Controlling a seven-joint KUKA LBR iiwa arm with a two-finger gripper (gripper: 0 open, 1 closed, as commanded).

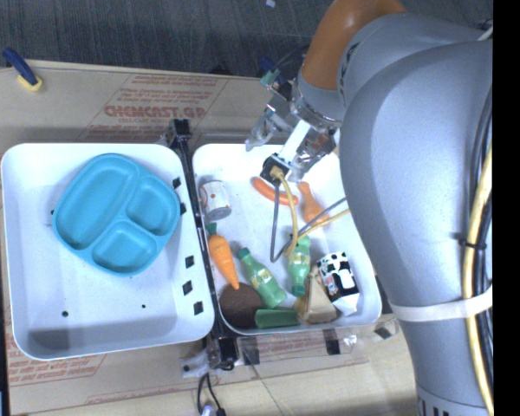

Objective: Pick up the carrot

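Hovering upper centre, open or closed unclear, the gripper may grab nearby orange pieces; the carrot lies lower, beside a bottle.

Blue divided tray, small can

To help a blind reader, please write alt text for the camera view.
The gripper hovers over the far end of the right bin, apart from the carrot lying by its left wall. The left bin holds a blue divided plate.
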